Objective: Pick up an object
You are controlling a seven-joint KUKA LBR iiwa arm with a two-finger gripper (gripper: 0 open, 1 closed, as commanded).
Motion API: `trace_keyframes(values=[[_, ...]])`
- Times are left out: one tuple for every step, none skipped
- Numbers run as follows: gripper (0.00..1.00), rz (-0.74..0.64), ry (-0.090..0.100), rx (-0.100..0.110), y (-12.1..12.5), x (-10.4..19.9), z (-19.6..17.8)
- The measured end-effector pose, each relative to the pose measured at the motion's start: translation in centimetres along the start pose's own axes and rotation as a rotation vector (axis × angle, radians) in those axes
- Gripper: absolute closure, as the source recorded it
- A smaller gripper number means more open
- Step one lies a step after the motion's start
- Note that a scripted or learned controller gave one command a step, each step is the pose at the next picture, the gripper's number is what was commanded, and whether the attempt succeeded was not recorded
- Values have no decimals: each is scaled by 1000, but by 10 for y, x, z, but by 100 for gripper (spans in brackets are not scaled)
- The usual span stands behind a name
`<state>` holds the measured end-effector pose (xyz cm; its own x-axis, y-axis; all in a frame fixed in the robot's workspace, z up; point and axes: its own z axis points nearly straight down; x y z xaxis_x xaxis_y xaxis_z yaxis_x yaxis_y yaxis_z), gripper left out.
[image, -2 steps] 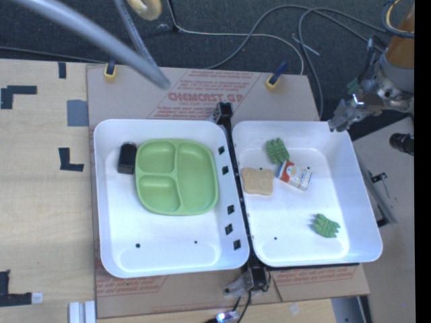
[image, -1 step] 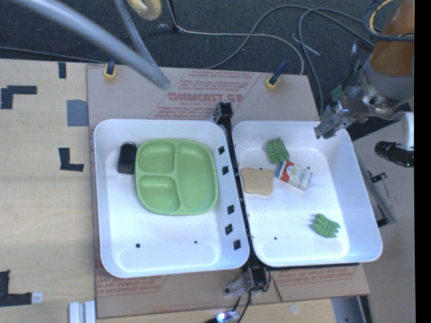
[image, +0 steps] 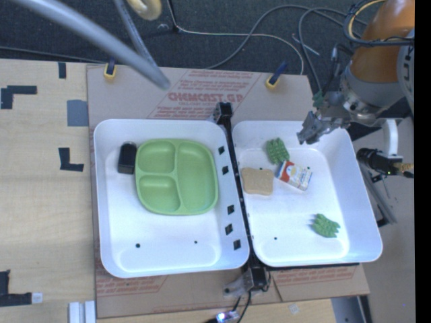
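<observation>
- Camera view from above the bench showed the gripper (image: 311, 130) hanging at the upper right of the frame, over the top edge of the right bin (image: 357, 200); nothing sat between its fingers, and whether they were spread or pressed together could not be told.
- Candidates lay below it: a leafy green toy (image: 276, 150), a small carton (image: 294, 175) and a tan slice (image: 258, 181), close together.
- Crowding there risked a nudge instead of a grasp.
- A second green toy (image: 326, 225) sat apart, lower right.
- A descent too near the bin's wall might have struck the rim.
</observation>
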<state>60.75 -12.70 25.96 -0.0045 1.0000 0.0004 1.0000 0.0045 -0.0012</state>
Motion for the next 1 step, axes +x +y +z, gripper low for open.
trace_keyframes(values=[[100, -1, 1, 1, -21, 50, -3]])
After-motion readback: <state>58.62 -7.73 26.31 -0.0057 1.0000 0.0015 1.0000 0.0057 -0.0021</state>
